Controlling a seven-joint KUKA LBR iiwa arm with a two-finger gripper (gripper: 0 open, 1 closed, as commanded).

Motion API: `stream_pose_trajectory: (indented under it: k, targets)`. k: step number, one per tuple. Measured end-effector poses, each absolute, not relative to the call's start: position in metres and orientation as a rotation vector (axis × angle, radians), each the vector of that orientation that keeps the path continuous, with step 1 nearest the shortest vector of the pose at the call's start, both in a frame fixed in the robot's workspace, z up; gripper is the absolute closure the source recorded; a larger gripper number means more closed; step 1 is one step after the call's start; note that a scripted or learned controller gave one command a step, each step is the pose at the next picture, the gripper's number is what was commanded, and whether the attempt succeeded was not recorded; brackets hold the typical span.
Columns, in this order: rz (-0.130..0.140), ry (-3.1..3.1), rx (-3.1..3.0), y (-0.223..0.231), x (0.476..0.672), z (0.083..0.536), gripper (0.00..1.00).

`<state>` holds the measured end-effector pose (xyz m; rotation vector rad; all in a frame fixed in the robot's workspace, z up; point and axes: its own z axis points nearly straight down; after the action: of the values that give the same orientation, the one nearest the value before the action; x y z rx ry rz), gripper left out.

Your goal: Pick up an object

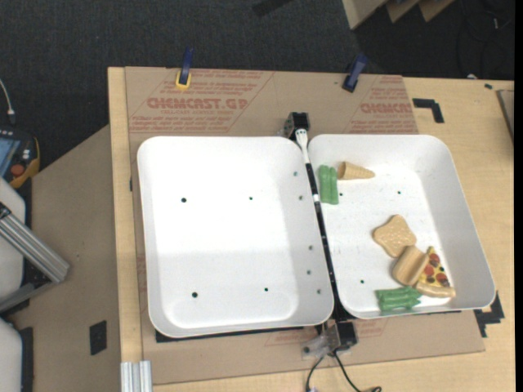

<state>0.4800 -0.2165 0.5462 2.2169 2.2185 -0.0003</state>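
Bench (122, 219) with two bins (229, 235)

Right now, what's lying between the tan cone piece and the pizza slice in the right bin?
In the camera view, a tan bread-like piece lies between the cone piece and the pizza slice, with a tan wedge beside the pizza.

A robotics lab or test cell — two shallow white bins (221, 235) sit on a tabletop (131, 219) covered with a cardboard sheet (245, 96) held by spring clamps (185, 73), cables (327, 366) trailing off the front edge, dark carpet (122, 15) beyond.
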Motion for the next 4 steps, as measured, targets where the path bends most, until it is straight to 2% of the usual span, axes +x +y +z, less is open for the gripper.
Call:
stream_pose_trajectory:
  k: [4]
  targets:
    - [0.0, 2.219, 2.217, -0.2165, 0.48, 0.5462, 0.0]
